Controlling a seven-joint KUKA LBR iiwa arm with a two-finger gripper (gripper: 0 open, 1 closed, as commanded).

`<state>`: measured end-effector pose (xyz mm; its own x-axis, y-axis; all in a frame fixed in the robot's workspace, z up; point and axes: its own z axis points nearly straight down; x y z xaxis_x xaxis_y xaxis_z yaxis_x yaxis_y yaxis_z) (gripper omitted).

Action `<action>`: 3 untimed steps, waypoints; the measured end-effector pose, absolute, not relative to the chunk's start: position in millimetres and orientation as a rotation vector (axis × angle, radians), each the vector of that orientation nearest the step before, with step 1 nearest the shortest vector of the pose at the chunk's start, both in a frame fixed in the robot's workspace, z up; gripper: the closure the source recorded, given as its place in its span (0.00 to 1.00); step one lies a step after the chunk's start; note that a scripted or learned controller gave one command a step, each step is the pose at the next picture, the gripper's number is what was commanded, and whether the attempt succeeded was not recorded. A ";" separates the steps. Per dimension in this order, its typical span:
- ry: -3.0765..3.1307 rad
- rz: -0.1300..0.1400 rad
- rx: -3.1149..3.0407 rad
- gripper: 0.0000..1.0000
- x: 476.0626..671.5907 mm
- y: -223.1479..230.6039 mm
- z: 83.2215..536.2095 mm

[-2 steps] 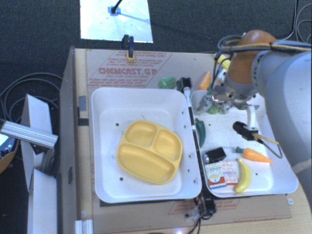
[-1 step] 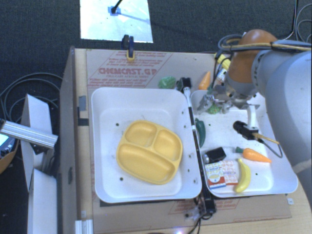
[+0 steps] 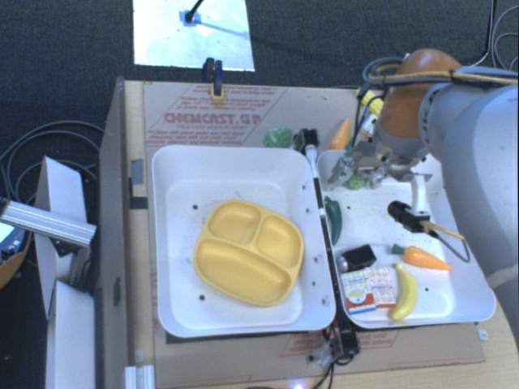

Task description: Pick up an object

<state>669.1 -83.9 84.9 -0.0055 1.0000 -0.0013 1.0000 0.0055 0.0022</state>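
Fingers (image 3: 342, 167) of the grey two-finger gripper (image 3: 361, 171) are standing parted over a small green leafy toy (image 3: 355, 182), which is lying in the shallow white right bin's (image 3: 474, 298) far-left corner. I'm worrying that, this close in, they'll catch the bin wall and slip off it.

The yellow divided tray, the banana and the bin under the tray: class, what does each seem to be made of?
Yellow divided tray: probably moulded plastic; smooth, even colour, rounded compartments, soft sheen.
Banana: likely a plastic toy; uniform bright yellow, no blemishes.
Left bin: seemingly thin white plastic, with a rolled rim and rounded corners.
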 end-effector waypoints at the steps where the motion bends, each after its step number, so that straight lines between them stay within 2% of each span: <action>1: 2.226 0.001 2.214 0.00 669.1 -83.9 84.9; 3: 2.226 0.001 2.214 0.00 669.1 -83.9 84.9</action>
<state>669.1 -83.9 84.9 -0.0055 1.0000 -0.0014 1.0000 0.0055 0.0022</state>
